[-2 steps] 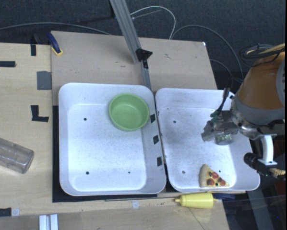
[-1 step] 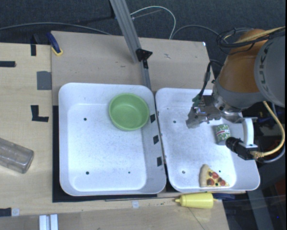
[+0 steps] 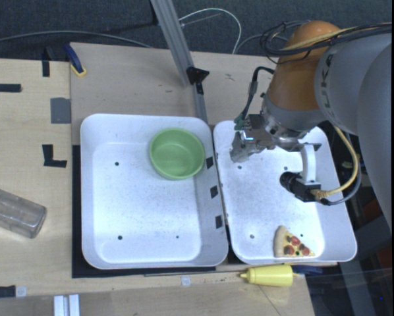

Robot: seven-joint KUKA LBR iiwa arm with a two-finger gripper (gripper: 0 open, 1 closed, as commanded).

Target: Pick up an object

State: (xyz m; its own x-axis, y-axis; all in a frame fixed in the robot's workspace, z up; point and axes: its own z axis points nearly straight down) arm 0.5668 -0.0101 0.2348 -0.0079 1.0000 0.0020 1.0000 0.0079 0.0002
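A green bowl sits in the left bin, near its far right corner. A pizza-slice toy lies in the right bin at its near right corner. A yellow bottle-shaped toy lies on the bench just outside the right bin's front rim. My gripper hangs over the far left part of the right bin, close to the divide between the bins, under the orange-banded wrist. No object shows between its fingers.
A clear plastic cylinder lies on the bench at the far left. A grey metal pole slants down to the bins' far edge. Cables loop behind the arm and beside the right bin.
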